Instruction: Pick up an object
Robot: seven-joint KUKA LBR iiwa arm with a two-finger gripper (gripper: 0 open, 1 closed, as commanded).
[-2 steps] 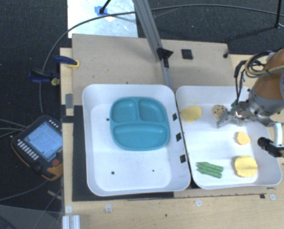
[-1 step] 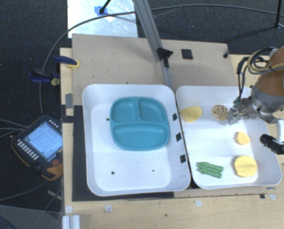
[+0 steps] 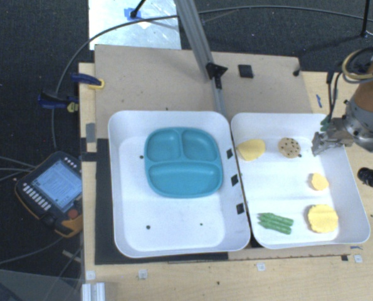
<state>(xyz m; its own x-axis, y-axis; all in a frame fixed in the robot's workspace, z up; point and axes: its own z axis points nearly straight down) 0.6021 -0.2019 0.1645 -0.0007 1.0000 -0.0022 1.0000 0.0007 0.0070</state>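
Two shallow white bins sit side by side on the desk [image 3: 173,80]. The left bin [image 3: 130,224] carries a blue divided plate [image 3: 183,163], which lies toward the bin's far half with its three compartments facing up.

The right bin [image 3: 280,187] carries five pieces of toy food. A yellow piece [image 3: 251,149] lies near the far left corner, and a round brown cookie with dark specks [image 3: 289,147] sits just to its right. A small yellow chunk [image 3: 318,182] lies toward the right edge. A larger yellow ruffled piece [image 3: 322,219] rests near the near right corner. A bunch of green beans [image 3: 275,222] lies along the near edge, left of that piece.

The hand [image 3: 324,142] hangs over the far right part of the right bin, to the right of the cookie and apart from it. Whether it is apart or together cannot be told from this angle, and nothing is seen between them.
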